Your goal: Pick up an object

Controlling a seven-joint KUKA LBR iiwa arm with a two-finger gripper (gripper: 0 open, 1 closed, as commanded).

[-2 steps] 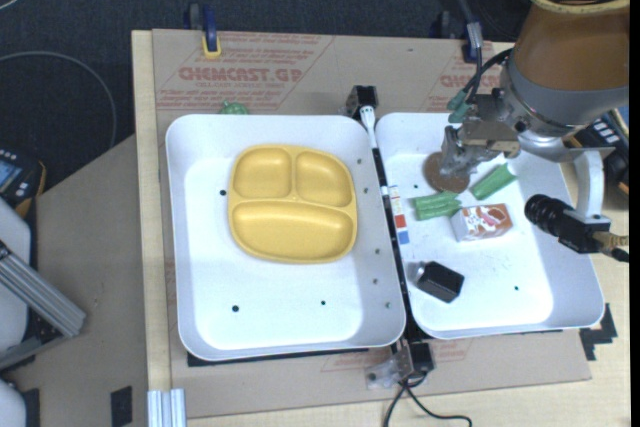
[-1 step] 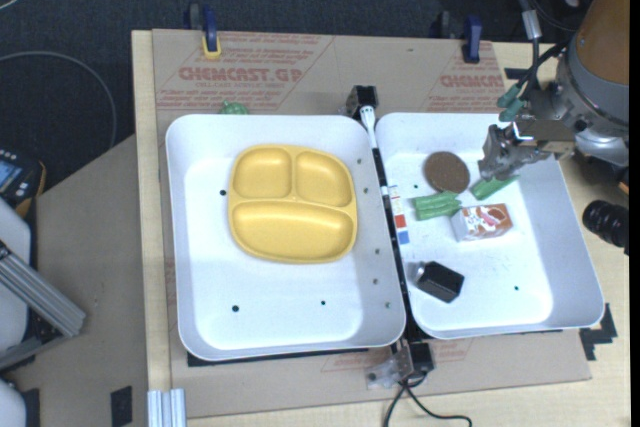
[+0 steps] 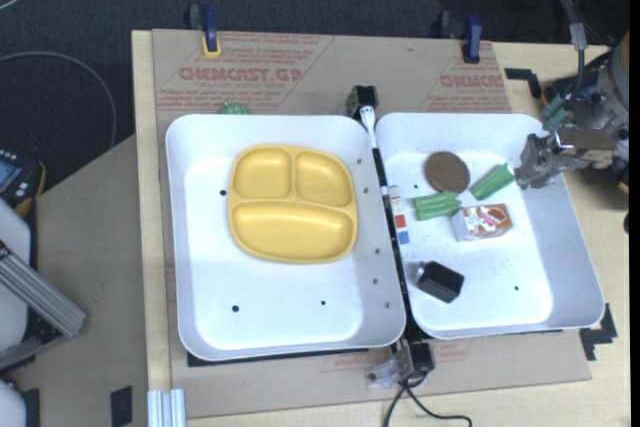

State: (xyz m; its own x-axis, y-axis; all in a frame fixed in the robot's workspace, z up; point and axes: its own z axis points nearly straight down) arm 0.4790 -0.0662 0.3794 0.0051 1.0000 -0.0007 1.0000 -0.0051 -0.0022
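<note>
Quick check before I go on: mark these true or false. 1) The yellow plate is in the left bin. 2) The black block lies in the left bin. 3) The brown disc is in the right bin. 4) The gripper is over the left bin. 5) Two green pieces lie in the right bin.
1) True: the yellow plate lies in the left bin.
2) False: the black block lies in the right bin, near its front.
3) True: the brown disc is toward that bin's back.
4) False: the gripper is at the right bin's far right side.
5) True: one green piece by the disc, another close to the gripper.
</note>
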